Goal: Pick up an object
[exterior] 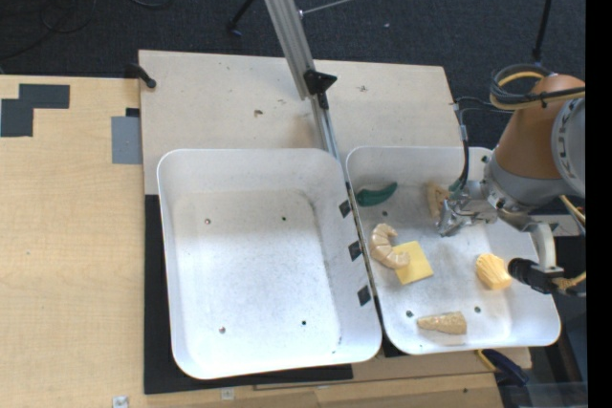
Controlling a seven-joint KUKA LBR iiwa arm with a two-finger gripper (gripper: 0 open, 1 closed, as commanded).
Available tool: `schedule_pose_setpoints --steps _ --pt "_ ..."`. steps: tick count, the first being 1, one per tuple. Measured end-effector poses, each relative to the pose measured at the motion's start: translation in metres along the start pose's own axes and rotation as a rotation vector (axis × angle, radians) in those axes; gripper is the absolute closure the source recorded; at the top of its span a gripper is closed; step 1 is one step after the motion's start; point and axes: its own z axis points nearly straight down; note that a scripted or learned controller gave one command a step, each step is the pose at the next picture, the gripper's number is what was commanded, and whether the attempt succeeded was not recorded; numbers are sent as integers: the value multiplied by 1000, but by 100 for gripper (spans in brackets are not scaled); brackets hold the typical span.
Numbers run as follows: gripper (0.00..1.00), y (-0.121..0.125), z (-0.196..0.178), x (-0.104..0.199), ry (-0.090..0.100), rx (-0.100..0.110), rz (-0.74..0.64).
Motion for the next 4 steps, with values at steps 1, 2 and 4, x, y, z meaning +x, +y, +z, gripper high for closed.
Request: schedule_pose_setpoints --steps 1,2,4 --pt "100 7 -51 8 -1 -6 -8" --pt "100 15 -99 13 -2 -7 -9" --pt "100 1 -134 69 2 -1 -11"
